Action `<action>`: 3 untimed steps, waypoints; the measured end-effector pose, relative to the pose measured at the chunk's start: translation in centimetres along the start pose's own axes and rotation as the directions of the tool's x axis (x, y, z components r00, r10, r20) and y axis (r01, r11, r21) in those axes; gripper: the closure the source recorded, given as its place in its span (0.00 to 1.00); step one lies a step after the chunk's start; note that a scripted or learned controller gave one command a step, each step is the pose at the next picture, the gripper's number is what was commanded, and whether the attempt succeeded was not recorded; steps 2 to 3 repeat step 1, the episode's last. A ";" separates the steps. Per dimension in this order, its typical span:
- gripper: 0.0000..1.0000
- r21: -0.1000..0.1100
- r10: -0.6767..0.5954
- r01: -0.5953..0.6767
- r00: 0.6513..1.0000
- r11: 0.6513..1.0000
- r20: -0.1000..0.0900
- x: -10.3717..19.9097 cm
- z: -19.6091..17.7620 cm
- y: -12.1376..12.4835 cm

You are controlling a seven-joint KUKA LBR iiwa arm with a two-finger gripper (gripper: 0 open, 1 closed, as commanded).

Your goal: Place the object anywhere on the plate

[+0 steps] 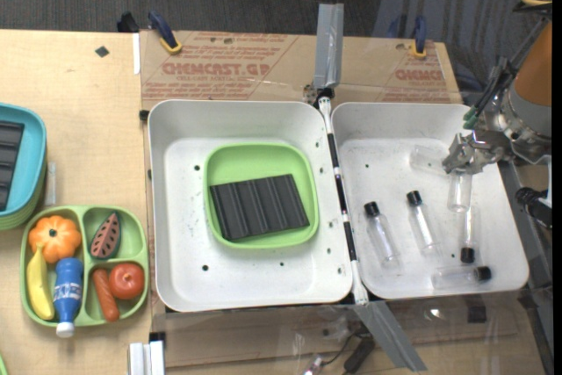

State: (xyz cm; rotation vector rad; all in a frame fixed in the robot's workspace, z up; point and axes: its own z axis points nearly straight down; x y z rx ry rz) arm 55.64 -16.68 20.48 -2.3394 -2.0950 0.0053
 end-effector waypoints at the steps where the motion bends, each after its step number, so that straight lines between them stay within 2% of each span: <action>1: 0.00 0.000 0.000 0.000 1.000 1.000 0.000 0.0 0.0 0.0; 3: 0.00 0.000 0.000 0.000 1.000 1.000 0.000 0.0 0.0 0.0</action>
